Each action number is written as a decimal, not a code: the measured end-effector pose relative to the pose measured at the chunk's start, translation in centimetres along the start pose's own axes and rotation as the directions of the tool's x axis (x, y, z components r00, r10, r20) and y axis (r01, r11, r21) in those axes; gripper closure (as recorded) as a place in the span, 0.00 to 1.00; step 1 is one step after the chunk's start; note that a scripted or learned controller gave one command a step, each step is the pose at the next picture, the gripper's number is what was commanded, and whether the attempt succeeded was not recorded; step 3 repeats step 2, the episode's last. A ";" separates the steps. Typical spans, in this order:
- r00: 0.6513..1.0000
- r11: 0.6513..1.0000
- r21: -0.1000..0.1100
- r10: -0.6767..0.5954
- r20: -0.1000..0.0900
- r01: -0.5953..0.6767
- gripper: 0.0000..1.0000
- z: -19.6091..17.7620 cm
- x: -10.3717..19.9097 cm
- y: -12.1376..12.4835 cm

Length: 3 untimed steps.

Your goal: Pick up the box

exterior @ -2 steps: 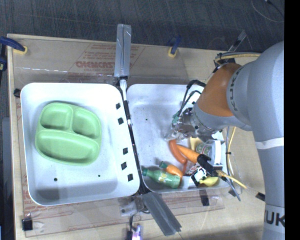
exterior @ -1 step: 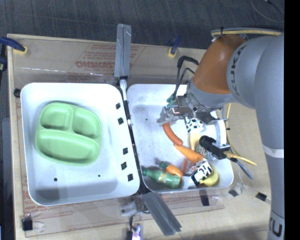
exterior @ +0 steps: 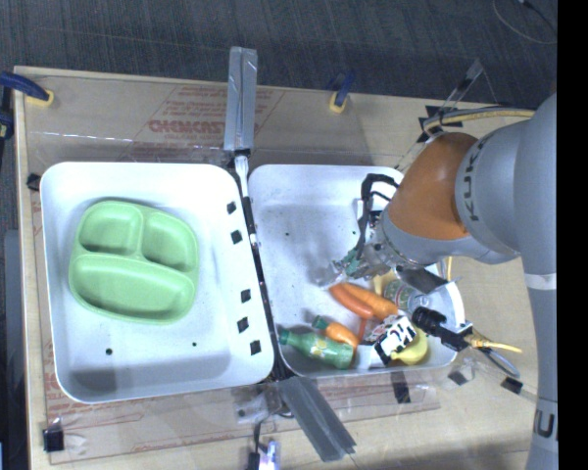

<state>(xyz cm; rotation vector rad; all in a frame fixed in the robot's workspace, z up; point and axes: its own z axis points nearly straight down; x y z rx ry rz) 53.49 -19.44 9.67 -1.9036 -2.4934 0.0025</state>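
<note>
Robot claw (exterior: 357, 259): low over the right bin (exterior: 299, 199), at the end of the grey arm with its orange band. Whether it is released or clenched cannot be told from this angle; nothing is visibly held in it.

Box (exterior: 397, 335): small, with a black-and-white print, below and to the right of the claw, near it but apart. It lies against the bin's near wall.

Carrot (exterior: 365, 300): orange, just below the claw, lying slantwise between the claw and the box.

Green bottle (exterior: 318, 347): on its side, below and slightly left of the claw, along the near wall. A small orange piece (exterior: 340, 334) rests on it on the side toward the box.

Yellow item (exterior: 414, 352): just beyond the box from the claw, touching the box's lower right side.

Left bin (exterior: 64, 360): well to the left of the claw, past the divider between the bins.

Green tray (exterior: 135, 259): three compartments, lying in the left bin, well apart from the claw at about its height in the view.

Blue clamp (exterior: 343, 93): on the bench's far edge, well above the claw.
</note>
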 end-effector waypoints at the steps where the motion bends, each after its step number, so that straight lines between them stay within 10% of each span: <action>1: 0.991 0.991 -0.003 -0.133 0.002 0.133 1.00 0.5 -0.5 -4.1; 2: 0.994 0.994 -0.004 -0.109 0.004 0.109 1.00 -10.2 4.2 2.0; 3: 0.994 0.994 -0.004 -0.109 0.004 0.109 1.00 -10.2 4.2 2.0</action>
